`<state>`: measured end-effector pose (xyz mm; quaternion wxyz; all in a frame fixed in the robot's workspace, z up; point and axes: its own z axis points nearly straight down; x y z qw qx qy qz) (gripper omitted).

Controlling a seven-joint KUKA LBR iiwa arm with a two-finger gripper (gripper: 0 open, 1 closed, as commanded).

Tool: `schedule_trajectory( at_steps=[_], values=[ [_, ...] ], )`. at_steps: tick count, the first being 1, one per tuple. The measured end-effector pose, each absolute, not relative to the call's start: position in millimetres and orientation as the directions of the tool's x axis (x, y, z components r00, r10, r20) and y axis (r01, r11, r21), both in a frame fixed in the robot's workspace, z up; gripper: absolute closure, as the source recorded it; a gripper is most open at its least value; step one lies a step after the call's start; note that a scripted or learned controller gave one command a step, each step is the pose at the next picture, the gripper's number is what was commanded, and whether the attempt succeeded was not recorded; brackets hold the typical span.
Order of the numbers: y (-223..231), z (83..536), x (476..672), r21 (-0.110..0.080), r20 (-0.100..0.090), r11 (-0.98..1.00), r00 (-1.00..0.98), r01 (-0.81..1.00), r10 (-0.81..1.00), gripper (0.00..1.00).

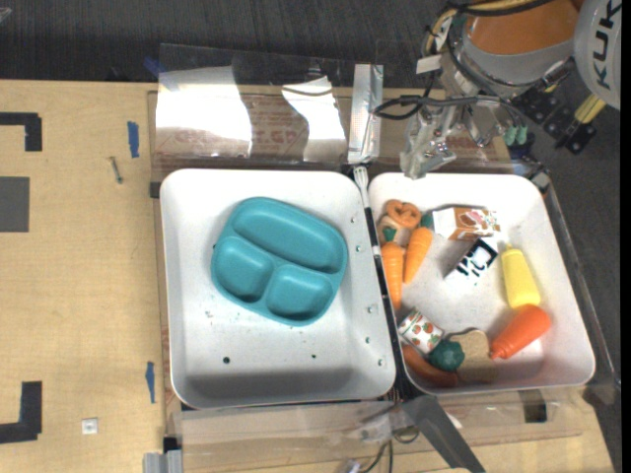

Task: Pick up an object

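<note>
I am watching the table (69, 264), a pale wooden top with black tape marks at its left, carrying two white bins side by side, with dark carpet running behind. The left bin (197, 363) is holding one teal divided tray (279, 259). The right bin (567, 358) is holding a crowd of toy food pushed toward its left wall and near end. The arm (513, 18) is hanging over that bin's far rim, and the jaws (432, 151) are carrying nothing; I cannot tell whether they are spread or pressed together.

My worry is the crowding. The orange carrots (404, 259) are lying against each other beside the dividing wall, so a descent there is likely to strike the rim or nudge two pieces at once. The yellow piece (519, 277) and the orange cone (520, 331) are rounded and may roll out of a pinch. The small black-and-white box (475, 259), lying more apart, looks the safer target.
</note>
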<state>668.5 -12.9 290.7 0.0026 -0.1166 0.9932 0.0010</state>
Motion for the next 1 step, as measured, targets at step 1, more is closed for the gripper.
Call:
schedule_trajectory(
  at_steps=[1],
  values=[
    [-82.8, 246.5, 615.4, 0.000, -0.001, 0.939, -0.939, -0.344, -0.344, 1.00]
  ],
)
